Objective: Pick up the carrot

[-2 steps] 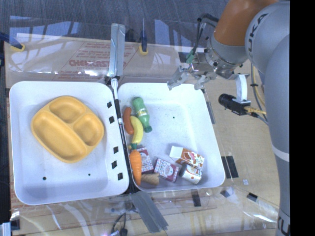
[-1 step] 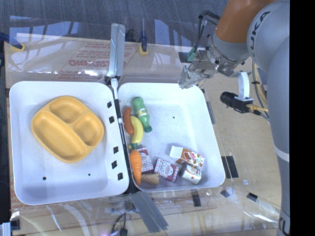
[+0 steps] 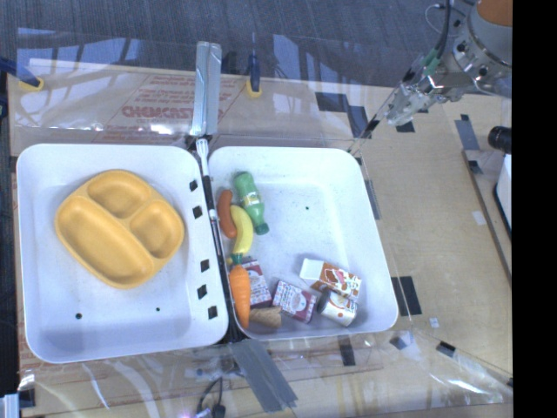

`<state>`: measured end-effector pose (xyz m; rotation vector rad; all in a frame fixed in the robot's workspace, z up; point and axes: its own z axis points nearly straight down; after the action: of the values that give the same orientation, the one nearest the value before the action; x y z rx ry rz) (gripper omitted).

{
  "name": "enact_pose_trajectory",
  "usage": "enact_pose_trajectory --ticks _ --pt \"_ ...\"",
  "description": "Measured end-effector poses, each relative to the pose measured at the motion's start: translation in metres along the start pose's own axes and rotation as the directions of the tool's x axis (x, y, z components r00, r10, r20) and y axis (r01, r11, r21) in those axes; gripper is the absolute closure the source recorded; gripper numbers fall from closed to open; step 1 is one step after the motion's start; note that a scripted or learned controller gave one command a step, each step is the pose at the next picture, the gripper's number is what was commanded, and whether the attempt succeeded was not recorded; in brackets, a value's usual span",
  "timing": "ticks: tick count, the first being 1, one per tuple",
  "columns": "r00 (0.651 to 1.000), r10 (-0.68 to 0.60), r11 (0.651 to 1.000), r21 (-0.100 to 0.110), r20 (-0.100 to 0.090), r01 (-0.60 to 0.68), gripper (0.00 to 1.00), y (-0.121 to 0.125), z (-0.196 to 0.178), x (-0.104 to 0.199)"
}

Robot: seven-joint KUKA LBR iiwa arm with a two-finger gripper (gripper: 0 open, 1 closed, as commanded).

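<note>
Carrot (image 3: 239, 295) lies untouched against the left wall of the right bin (image 3: 370, 225), just below the banana (image 3: 241, 231), so the whole pick remains, while the end effector (image 3: 409, 103) hangs well apart above the table's far right, its grip state too small to tell.

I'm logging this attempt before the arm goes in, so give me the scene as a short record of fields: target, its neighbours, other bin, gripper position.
target: carrot, lying along the left wall of the right bin, near the front corner
neighbours: banana just behind it, hot dog, green bottle, small cartons beside it
other bin: left bin holds a yellow divided plate
gripper position: gripper outside the bins, beyond the right bin's back right corner, far from the carrot
task state: carrot not yet picked up
</note>
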<state>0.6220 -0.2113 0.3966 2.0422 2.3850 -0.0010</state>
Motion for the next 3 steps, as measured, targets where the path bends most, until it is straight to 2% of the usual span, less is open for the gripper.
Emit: enact_pose_trajectory --ticks 1,2,3 --pt "0.971 -0.240 0.971 -0.001 0.001 0.240 1.00 0.018 -0.047 0.000" --pt "0.860 -0.510 0.860 -0.002 0.002 0.510 1.00 0.035 -0.047 -0.002" --pt "0.754 -0.657 0.754 0.001 -0.003 0.657 1.00 0.032 -0.046 -0.002"
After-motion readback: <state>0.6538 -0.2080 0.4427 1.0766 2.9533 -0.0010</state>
